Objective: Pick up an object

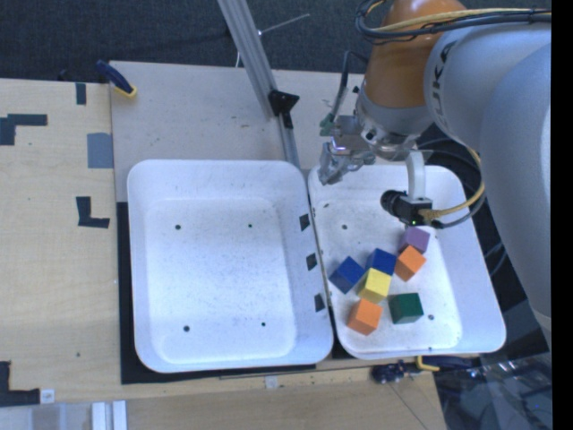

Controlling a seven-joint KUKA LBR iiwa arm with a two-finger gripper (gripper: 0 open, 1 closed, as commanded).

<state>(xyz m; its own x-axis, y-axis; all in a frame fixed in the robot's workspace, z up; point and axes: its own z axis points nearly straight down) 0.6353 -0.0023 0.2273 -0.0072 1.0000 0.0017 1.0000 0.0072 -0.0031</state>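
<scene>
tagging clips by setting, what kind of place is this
Probably a robotics lab grasping bench: a grey KUKA arm with orange band, two shallow white plastic bins, and small coloured wooden cubes as test objects.

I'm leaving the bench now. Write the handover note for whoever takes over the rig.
Pincer: above the far left corner of the right bin, nothing seen between its fingers; open or shut cannot be told.
Blocks, all in the right bin's near half: two blue, yellow, two orange, green, purple.
Done: nothing picked yet.
Left: descend on one block, grasp, lift.
</scene>
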